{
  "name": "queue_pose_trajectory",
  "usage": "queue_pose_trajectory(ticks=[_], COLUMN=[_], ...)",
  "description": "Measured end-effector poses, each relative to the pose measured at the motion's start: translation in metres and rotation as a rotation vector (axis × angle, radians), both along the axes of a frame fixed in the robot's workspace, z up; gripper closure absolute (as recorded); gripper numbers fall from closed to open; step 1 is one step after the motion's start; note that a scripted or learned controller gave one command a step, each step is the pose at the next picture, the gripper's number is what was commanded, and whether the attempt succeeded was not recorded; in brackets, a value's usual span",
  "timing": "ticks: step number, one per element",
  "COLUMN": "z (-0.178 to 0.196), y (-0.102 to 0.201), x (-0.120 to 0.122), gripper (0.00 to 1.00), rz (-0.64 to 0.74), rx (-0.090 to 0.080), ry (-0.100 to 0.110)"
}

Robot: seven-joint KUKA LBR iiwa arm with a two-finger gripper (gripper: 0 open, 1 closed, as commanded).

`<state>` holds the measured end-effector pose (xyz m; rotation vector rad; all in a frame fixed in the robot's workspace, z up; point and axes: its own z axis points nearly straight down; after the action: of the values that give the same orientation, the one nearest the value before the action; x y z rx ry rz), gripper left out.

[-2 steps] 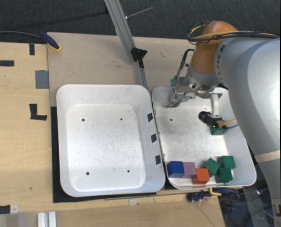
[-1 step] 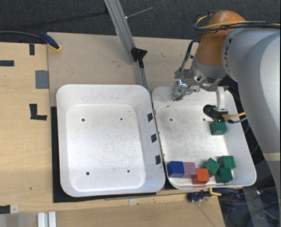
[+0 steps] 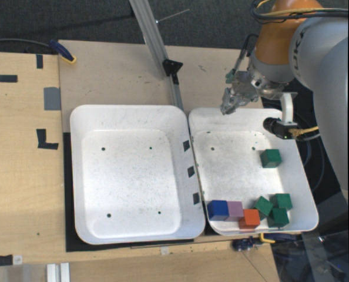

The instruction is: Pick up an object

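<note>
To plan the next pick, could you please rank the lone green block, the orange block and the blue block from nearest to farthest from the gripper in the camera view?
From the gripper, above the right bin's far rim:
1. Lone green block, mid-bin, right side.
2. Orange block, near edge.
3. Blue block, near-left corner; too close to the orange one to call firmly.

— Where did everything sit on the bench (image 3: 22, 175)?

— Two bins stood side by side, touching along their inner edges. The left bin (image 3: 130, 172) lay beside the right bin (image 3: 248, 169), which held all the blocks.

— And how were the blocks arranged?

— One block (image 3: 271, 158) sat alone toward the right wall, well apart from the others. A cluster of blocks (image 3: 251, 210) lay along the near edge, several touching each other.

— Where was the gripper (image 3: 230, 106)?

— Above the far rim of the right bin, near its left corner. A slanted rail (image 3: 154, 37) ran behind the bins, ending near the gap between them.
</note>
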<state>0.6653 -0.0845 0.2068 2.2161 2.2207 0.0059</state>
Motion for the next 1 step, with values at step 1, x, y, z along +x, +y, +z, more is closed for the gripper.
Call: queue_pose_trajectory(ticks=[1], z=[0.039], y=[0.0005], x=[0.0009], gripper=[1.0], rz=[-0.001], rx=[0.0], ry=[0.002])
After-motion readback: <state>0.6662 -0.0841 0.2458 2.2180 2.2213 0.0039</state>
